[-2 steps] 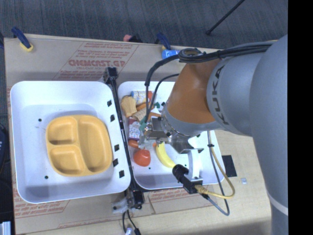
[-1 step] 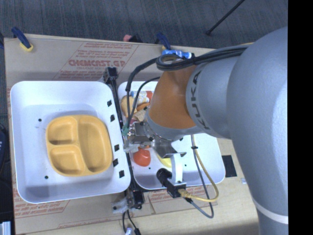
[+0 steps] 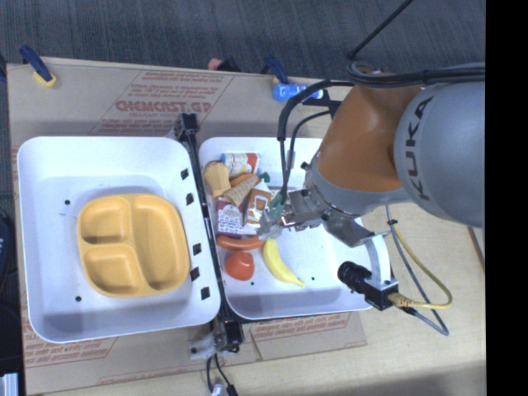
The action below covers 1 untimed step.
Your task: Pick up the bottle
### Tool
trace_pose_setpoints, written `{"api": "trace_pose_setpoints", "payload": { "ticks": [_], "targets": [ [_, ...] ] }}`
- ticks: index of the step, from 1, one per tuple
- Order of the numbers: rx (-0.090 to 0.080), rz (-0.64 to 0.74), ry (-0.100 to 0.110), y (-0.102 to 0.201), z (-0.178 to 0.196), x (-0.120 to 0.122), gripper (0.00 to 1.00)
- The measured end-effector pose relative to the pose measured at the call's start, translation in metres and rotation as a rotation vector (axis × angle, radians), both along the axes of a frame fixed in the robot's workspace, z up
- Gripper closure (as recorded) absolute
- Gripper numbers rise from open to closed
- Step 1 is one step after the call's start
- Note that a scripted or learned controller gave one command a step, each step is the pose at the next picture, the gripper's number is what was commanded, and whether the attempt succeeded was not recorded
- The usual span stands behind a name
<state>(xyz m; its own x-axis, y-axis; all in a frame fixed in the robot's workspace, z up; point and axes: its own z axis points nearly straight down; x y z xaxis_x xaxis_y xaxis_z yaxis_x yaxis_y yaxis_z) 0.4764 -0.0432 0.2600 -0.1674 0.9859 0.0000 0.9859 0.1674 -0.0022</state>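
A small bottle-like item point(image 3: 240, 163) with a white and orange label lies on its side at the far end of the right bin point(image 3: 330, 299). My gripper point(image 3: 275, 215) hangs low over the middle of that bin, just right of a red and white packet point(image 3: 231, 218) and nearer the camera than the bottle. The grey and orange arm point(image 3: 388, 151) hides the bin's right half. Nothing can be made out in the gripper.
Near the bottle lie a bread piece point(image 3: 216, 176) and an ice cream cone point(image 3: 242, 190). A sausage point(image 3: 238, 241), a red tomato point(image 3: 239, 265) and a banana point(image 3: 280, 263) lie toward the front. The left bin point(image 3: 41, 221) holds a yellow divided tray point(image 3: 132, 243).
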Motion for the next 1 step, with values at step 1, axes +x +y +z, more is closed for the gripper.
{"api": "trace_pose_setpoints", "payload": {
  "ticks": [1],
  "targets": [
    [0.000, 0.228, -0.002, 0.0293, 0.0361, 0.0003, 1.00]
  ]
}}
